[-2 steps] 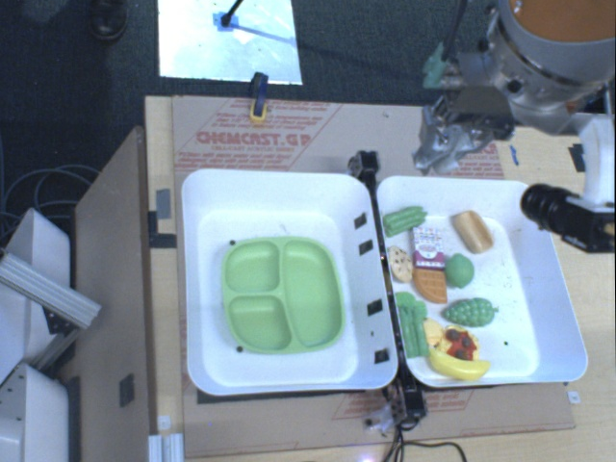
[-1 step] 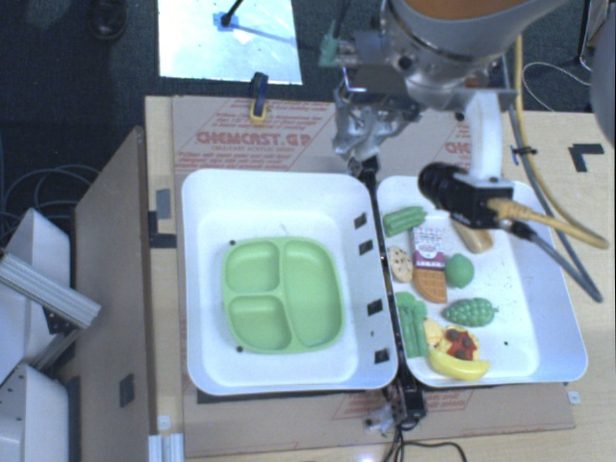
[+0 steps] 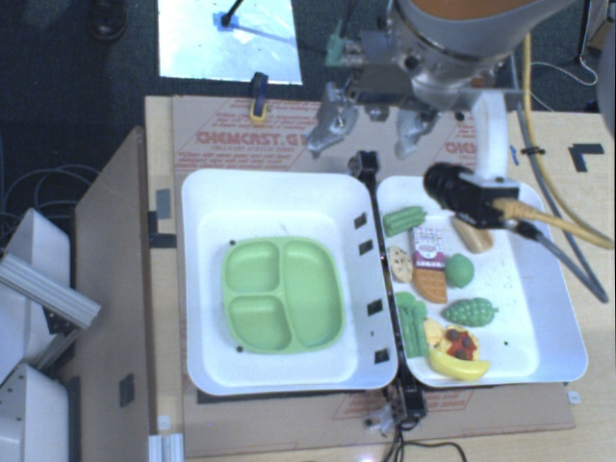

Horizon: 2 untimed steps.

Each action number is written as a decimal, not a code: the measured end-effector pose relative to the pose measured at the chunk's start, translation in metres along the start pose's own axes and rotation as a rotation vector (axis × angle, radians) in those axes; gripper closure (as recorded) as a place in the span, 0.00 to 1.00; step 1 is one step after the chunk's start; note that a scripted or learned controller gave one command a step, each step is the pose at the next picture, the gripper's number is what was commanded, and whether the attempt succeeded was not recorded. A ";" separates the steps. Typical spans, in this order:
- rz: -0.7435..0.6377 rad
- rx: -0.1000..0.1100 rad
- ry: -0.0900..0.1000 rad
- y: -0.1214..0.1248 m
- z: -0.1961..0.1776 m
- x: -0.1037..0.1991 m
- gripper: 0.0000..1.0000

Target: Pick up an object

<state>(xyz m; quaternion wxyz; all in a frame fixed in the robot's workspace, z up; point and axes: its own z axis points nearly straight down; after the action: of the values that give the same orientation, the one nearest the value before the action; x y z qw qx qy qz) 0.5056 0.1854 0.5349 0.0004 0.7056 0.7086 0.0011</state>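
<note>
Presently unheld: toy food lot, right bin

Item 1. Gripper (image 3: 369,131): it is seen above the far edge of the two bins, over the seam between them. Its jaws are set apart and nothing is held between them.

Item 2. Right bin (image 3: 529,306): a cluster of small toy foods is kept along its left edge and centre. From far edge to near edge are listed a green pod (image 3: 404,219), a tan piece (image 3: 472,236), a small carton (image 3: 429,248), a cookie (image 3: 400,263), a green ball (image 3: 460,270), an orange wedge (image 3: 432,285), a knobbly green piece (image 3: 470,310), green stalks (image 3: 412,320) and a banana (image 3: 457,366) towards the near-left corner. Several are touching or overlapped.

Item 3. Left bin (image 3: 207,219): one green divided plate (image 3: 284,295) is laid flat at its centre.

Handling, as judged: the toys are taken to be light, stiff plastic, smooth and somewhat slippery, not fragile. The green ball is thought likely to roll out of a pinch. The small carton is preferred, since flat parallel sides are offered, and it should be taken across its narrow width.
</note>
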 end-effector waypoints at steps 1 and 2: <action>-0.005 0.010 -0.003 -0.006 0.092 0.052 0.00; 0.004 0.017 -0.008 0.012 0.285 0.047 0.00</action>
<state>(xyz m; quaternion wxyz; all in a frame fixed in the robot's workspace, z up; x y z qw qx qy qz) 0.5175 0.2329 0.2500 -0.0028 0.7071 0.7071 -0.0078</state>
